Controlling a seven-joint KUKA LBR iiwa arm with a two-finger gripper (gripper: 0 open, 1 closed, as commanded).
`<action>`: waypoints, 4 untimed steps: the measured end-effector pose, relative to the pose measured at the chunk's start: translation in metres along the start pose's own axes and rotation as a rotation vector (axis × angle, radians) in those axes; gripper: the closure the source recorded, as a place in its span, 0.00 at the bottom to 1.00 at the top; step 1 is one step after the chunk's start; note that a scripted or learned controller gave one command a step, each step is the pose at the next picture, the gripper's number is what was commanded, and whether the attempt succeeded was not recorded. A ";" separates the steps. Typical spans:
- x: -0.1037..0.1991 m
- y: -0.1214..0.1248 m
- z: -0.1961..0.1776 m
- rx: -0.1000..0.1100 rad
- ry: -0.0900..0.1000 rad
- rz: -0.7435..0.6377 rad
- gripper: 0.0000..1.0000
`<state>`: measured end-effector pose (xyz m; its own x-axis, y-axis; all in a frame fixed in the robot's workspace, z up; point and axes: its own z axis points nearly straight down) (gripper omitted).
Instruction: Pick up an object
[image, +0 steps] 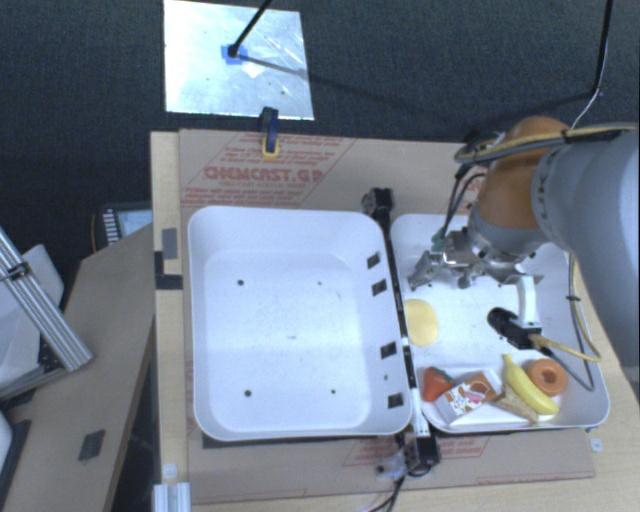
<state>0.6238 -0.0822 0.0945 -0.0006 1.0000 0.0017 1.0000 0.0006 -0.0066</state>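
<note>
target: yellow round piece (422, 322), lying in the right bin (462, 340) by its inner wall, just beside my pincer (437, 268) on the side toward the camera, apart from it.
pincer state: i cannot tell from this view whether it is released or clenched; nothing is seen held in it.
pincer position: over the far part of the right bin, apparently low, beside the target and not over it.
other pieces: further out on the same side, well past the target, a red piece (437, 383), a small packet (466, 395), a banana (528, 386) and an orange ring (546, 376), bunched along the near wall.
left bin (290, 330): across the divider from my pincer, of no concern here.
step in hand: approach, in my judgement; no grasp made yet.
next move calls for: shifting toward the camera to centre on the target, then descending; it is round and sits close to the wall, so it may roll or crowd me on that side.
</note>
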 end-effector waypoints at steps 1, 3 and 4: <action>-0.001 0.004 -0.016 -0.011 -0.002 0.000 1.00; 0.040 0.002 -0.308 -0.020 -0.002 -0.008 1.00; 0.082 -0.044 -0.327 -0.010 0.000 -0.009 1.00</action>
<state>0.5820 -0.0009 0.4224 -0.0094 1.0000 0.0016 0.9999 0.0094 0.0036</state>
